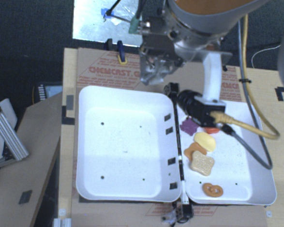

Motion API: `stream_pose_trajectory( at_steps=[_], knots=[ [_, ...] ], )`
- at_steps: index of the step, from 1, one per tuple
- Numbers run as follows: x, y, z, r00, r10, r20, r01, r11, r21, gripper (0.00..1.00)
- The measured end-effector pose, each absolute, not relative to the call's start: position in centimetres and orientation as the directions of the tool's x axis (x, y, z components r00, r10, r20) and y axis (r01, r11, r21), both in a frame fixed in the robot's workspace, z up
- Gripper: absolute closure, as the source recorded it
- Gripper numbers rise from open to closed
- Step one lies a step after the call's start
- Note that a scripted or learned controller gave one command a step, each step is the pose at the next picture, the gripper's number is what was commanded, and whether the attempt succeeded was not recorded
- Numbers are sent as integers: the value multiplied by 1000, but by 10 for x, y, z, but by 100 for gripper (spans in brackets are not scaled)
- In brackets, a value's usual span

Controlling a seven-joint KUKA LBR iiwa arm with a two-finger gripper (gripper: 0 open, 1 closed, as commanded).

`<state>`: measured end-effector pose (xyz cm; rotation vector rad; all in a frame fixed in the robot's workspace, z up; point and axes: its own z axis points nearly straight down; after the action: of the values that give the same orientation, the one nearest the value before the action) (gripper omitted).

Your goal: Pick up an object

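The small things lie in the right bin [246, 177], in a loose line close to its left wall: a purple piece [189, 125] farthest back, then a yellow piece [206, 141] touching an orange-brown piece [193, 150], a pale toast-shaped slice [202, 164] just beside these, and a pretzel [213, 190] alone near the front rim. The gripper [154, 73] is well apart from all of them, above the far rim of the left bin [120, 150] near that bin's back right corner. The view there is blurred, so it is unclear whether the gripper is spread or closed, and nothing can be seen in its grasp. Both white bins sit side by side on a cardboard sheet [111, 70] with red print, which lies on a pale wooden worktop [263, 80]. A blue and yellow clamp [121, 53] stands at the sheet's far edge. Dark floor [31, 30] surrounds the worktop, and an aluminium rail [5, 132] slants at the left. The arm [202, 15] reaches in across the top of the view, its orange band [210, 0] uppermost and its wrist pointing down toward the far rim.
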<state>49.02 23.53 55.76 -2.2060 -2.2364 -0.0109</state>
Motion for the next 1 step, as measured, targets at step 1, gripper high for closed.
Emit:
stream_pose_trajectory(
  at_steps=[1],
  knots=[
    [596,233,533,2,1000,0,1000,-2,5,100]
  ],
)
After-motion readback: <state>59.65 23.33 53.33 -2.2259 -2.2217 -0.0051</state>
